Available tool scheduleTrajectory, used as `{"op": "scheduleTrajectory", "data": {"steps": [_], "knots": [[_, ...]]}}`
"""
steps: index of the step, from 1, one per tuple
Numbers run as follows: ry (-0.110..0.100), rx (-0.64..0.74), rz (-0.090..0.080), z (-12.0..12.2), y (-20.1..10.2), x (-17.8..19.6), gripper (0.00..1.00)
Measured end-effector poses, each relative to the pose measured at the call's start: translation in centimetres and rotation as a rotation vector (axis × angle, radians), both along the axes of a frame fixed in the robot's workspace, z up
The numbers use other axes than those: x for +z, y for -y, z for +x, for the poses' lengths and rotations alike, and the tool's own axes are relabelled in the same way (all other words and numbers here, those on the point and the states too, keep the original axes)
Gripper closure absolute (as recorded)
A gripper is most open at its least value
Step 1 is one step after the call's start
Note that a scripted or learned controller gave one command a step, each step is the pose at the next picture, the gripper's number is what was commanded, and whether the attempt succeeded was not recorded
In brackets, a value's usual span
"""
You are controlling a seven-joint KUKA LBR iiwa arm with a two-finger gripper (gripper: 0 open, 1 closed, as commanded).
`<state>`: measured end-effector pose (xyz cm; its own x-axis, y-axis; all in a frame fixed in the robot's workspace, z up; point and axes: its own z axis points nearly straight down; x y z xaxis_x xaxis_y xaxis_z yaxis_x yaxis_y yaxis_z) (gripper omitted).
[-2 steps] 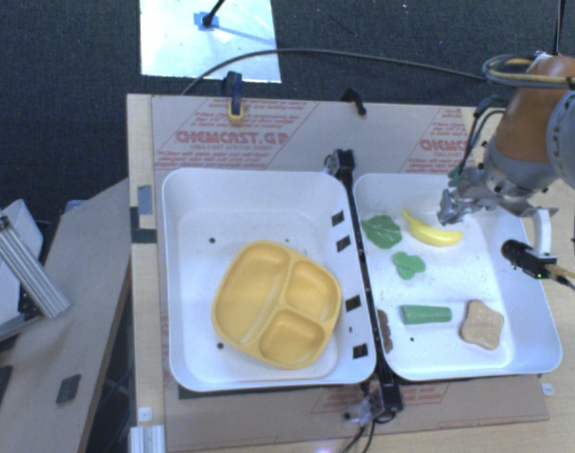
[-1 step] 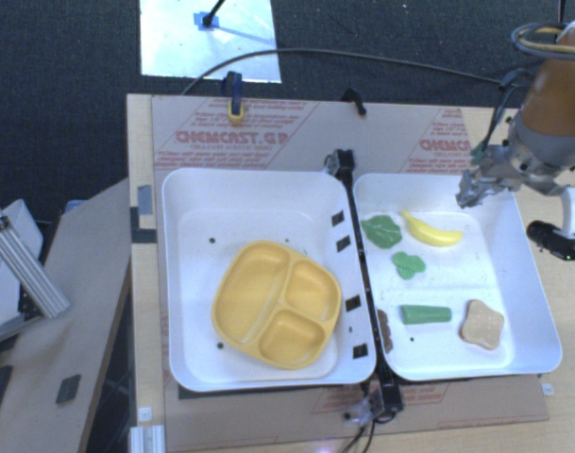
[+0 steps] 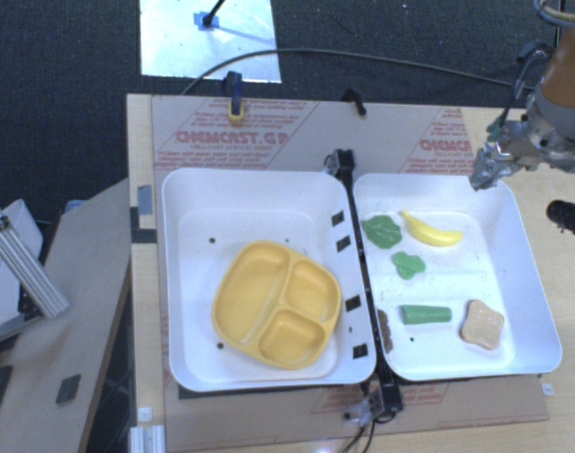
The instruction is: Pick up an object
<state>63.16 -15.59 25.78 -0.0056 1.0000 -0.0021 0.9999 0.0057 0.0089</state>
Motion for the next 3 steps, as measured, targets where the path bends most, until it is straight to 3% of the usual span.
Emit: {"op": "scheduleTrajectory", "data": {"steps": [1, 3], "knots": [[-0.004, 0.0, 0.001, 0.1, 0.0, 1.6, 1.0], [-0.007, 0.004, 0.004, -0.4, -10.9, 0.0, 1.0]]}}
